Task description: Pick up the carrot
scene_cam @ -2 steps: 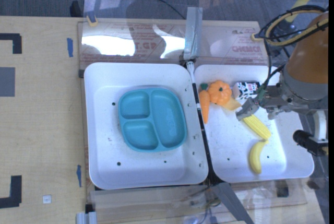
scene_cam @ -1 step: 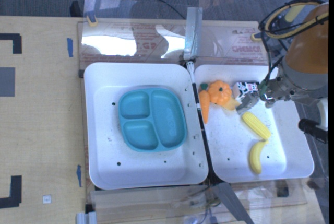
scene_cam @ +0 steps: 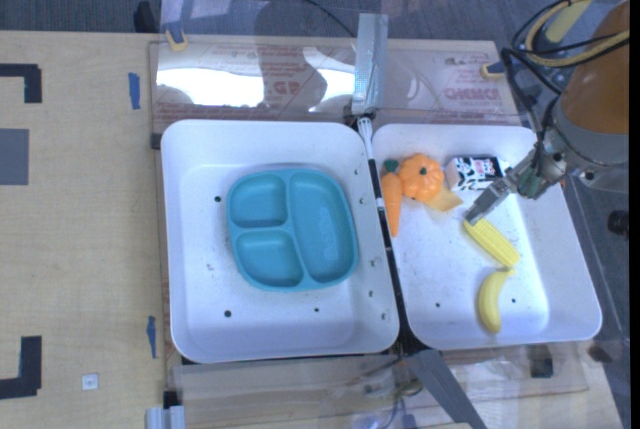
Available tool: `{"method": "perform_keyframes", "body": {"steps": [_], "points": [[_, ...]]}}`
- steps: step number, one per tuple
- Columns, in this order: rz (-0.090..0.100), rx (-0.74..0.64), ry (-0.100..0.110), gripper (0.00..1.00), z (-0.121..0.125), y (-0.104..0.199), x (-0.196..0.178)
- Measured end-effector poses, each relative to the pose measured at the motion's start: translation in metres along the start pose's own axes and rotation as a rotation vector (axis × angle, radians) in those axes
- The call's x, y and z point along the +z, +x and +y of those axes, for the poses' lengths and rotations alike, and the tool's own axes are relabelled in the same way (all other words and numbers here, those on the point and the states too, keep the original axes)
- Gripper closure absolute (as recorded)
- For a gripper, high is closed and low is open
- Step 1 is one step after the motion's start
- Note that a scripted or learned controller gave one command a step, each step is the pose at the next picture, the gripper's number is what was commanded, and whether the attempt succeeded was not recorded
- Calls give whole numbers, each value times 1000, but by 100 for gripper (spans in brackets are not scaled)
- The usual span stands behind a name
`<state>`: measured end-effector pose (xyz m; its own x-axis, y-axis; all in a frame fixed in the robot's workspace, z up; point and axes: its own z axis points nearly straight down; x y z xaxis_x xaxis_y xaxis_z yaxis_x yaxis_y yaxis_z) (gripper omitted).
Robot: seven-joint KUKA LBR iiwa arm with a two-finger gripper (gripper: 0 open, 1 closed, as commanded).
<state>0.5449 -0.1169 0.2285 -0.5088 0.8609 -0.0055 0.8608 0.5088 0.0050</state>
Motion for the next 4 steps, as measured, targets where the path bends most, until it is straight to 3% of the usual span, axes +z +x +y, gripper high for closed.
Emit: {"method": "perform_keyframes", "body": {"steps": [1,2,3,4], "points": [[5,-436,2,0,5,16,-3],[-9,-497,-5,0,19,-65,-154],[13,-516,6,0,20,-16,45],[4,-516,1,0,22,-18,39]]}}
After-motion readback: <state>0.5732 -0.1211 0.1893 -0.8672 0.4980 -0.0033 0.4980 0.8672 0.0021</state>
